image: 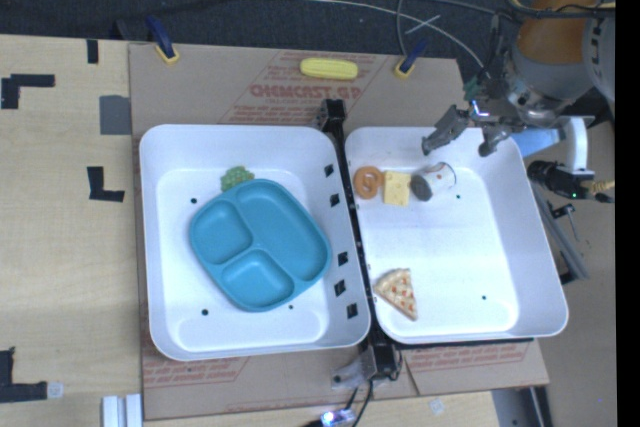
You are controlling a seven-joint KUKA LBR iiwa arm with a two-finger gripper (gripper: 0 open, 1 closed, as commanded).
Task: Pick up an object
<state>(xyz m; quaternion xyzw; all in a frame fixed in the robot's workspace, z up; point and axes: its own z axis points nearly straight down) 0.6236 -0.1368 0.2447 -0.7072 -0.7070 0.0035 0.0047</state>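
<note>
Tool [462,133] poised over right bin's [520,245] far edge, fingers spread wide, nothing between them. Nearest pick: small grey cylinder [434,181], lying on side just below and left of tool, long axis running roughly left-right. Yellow block [397,188] touching cylinder's left; donut [367,182] beyond block. Pizza slice [397,293] well below cylinder. Likely next: short descent toward cylinder.

We see the arm [565,5] cut off by the right edge, and the blue tray [258,243] hides part of the green piece [236,178].
</note>
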